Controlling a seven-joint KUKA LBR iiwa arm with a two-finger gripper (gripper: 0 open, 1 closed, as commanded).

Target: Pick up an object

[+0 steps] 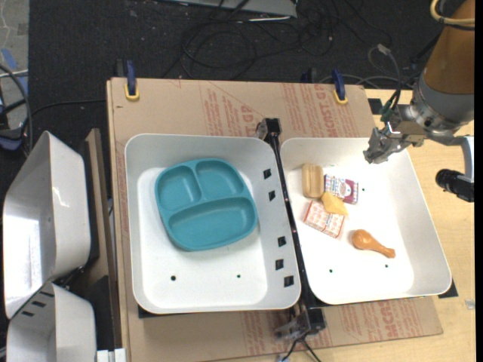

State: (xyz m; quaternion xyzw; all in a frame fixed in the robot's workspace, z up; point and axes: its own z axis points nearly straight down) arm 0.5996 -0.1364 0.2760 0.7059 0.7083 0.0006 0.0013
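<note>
The right bin holds several small items: a tan bread-like piece, a small white and purple carton, a yellow piece, a pink and white packet and an orange drumstick-shaped toy. My gripper hangs over the bin's far right part, up and to the right of the carton and apart from all the items. Nothing shows between its fingers.
The left bin carries a teal divided plate. A black divider strip runs between the bins. Clamps hold the cardboard-covered bench at the back. White tubs stand off the bench on the left.
</note>
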